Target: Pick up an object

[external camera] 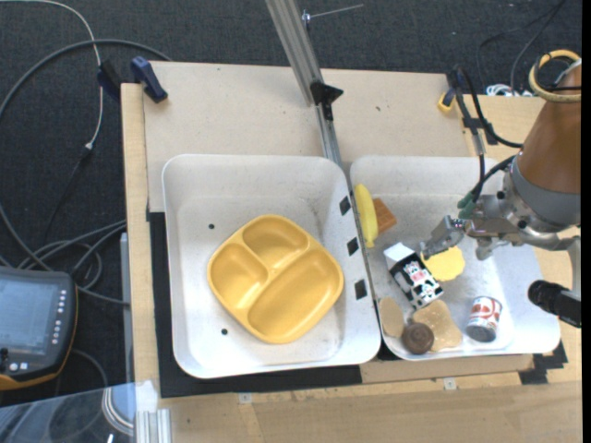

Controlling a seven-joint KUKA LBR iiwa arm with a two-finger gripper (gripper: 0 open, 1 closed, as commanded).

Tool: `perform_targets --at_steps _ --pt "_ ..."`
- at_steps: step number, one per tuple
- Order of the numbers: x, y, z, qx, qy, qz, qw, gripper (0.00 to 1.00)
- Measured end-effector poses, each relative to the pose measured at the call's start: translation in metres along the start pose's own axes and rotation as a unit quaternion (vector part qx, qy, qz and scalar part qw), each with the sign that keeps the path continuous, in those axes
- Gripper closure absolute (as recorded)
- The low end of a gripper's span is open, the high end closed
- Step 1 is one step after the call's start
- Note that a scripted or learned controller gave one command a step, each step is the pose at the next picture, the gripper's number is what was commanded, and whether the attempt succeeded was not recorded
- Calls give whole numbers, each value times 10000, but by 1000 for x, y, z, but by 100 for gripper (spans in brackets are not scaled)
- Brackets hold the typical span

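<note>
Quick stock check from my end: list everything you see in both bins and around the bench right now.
Divided plate: 1, yellow, left bin.
Banana: 1, yellow, right bin, at its left wall.
Orange block: 1, beside the banana.
Yellow round piece: 1, right bin centre, at the gripper.
Black-and-white box: 1, right bin centre.
Can: 1, red and white, right bin front.
Brown disc: 1, on tan pieces, right bin front.
Tablet: 1, left of the bench.
Gripper: 1, grey, over the right bin.
</note>
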State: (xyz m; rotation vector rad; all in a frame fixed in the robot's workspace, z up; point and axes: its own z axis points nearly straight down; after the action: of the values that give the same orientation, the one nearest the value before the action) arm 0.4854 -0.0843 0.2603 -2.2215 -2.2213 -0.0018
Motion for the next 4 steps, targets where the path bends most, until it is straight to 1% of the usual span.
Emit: perform_targets --at_steps 1,2,3,4 --pt "54 30 41 34 13 -31 10000 0" --pt "51 31 27 5 8 -3 10000 100" --pt "32 83 70 0 -13 3 10000 100" --pt "61 133 67 -17 1 -25 10000 100"
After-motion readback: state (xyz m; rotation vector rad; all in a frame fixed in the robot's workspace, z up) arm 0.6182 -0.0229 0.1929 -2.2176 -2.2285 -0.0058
